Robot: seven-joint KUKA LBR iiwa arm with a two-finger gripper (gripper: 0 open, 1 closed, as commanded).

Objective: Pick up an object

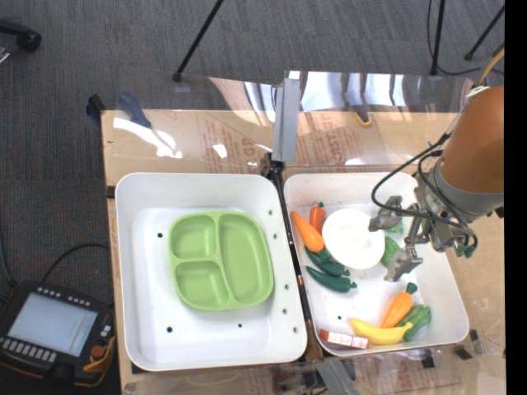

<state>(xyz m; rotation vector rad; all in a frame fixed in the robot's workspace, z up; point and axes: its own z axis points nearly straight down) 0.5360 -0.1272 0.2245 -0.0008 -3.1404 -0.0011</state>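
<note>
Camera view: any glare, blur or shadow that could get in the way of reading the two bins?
Camera view: strong glare on the clear sheet behind the bins and bright patches on the cardboard; both bins evenly lit, with soft shadows; green plate and the toy vegetables sharp; white plate nearly washes into the right bin; tool slightly soft.

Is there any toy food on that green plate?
No. The green plate lies bare in the left bin; the carrots, peppers and banana all lie in the right bin.
</note>
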